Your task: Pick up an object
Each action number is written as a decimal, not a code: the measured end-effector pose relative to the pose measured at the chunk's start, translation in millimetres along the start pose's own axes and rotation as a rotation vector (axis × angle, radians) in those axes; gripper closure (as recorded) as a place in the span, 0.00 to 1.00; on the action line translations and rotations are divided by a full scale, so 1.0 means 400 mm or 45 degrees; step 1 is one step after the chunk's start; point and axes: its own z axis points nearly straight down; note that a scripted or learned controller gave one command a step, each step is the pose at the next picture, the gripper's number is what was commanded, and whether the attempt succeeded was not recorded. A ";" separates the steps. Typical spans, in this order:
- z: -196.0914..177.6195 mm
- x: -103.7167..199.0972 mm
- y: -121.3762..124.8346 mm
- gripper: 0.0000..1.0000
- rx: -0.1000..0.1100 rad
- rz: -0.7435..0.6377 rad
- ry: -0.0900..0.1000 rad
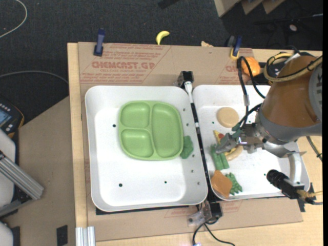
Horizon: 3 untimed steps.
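My gripper (224,146) hangs low over the left part of the right bin (256,191), among small toy foods. Just below it lies a green bean-like piece (221,161), and a yellowish piece (234,154) peeks out beside it. A small red and yellow piece (219,136) lies just above the gripper. Farther back sits a round tan cookie (227,117). An orange carrot with a green top (225,183) rests at the bin's front left corner. The arm's body hides the bin's right side.
The left bin (102,152) bears a green divided plate (151,130), with a small green piece (187,146) at its right edge. An orange ball (250,65) and a yellow banana (162,36) lie on the cardboard behind the bins.
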 end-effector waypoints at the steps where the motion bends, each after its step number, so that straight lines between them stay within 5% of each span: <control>1: 0.014 0.215 -0.008 0.00 0.002 -0.010 0.001; 2: -0.012 0.201 -0.005 1.00 -0.002 0.001 -0.003; 3: -0.380 0.298 -0.002 1.00 -0.026 -0.008 0.001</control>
